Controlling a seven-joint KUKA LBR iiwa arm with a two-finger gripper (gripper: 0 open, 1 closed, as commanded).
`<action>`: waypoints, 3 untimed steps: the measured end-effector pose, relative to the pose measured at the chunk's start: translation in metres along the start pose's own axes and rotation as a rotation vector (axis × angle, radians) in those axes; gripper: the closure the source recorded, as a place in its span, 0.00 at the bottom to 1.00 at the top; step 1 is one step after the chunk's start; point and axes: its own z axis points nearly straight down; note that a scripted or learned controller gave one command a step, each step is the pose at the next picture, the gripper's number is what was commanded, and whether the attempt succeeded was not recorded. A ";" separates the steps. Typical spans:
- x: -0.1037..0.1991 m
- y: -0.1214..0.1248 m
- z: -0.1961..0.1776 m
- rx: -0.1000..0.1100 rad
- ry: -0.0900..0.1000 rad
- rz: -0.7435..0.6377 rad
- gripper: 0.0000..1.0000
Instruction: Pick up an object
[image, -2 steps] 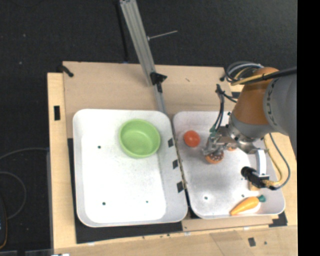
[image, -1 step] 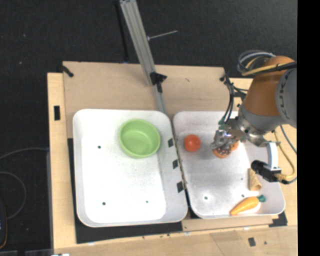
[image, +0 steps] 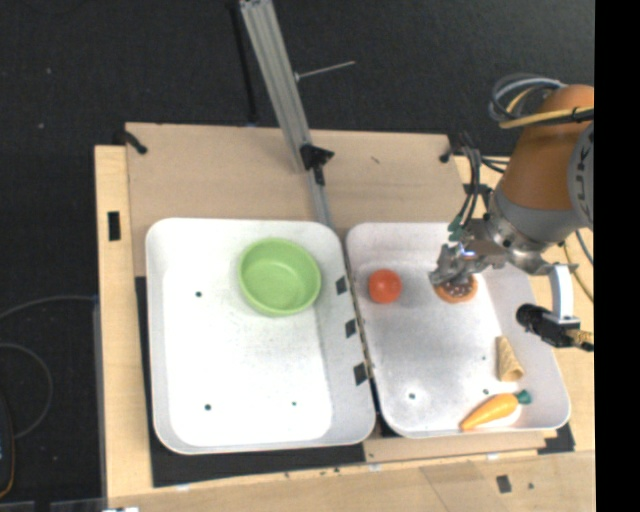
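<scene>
While over the right bin (image: 430, 400) | gripper (image: 452, 272) directly above reddish object (image: 458, 291) | grip unclear

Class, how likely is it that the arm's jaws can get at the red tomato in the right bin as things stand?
Probably yes. The tomato sits alone on the right bin, nothing covers it, and the gripper hovers just beside it over a small reddish object.

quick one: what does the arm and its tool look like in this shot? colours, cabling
The arm is grey with a broad orange band above the wrist. Looped cables, pale and yellowish, arch over its top, and dark ones run down its side. The tool is a small grey-and-dark metallic assembly.
</scene>
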 end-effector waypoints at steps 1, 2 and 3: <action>-0.001 0.002 -0.051 -0.006 -0.001 -0.001 1.00; 0.042 0.003 -0.040 0.001 0.001 -0.003 1.00; 0.096 0.011 -0.037 0.000 0.001 -0.004 1.00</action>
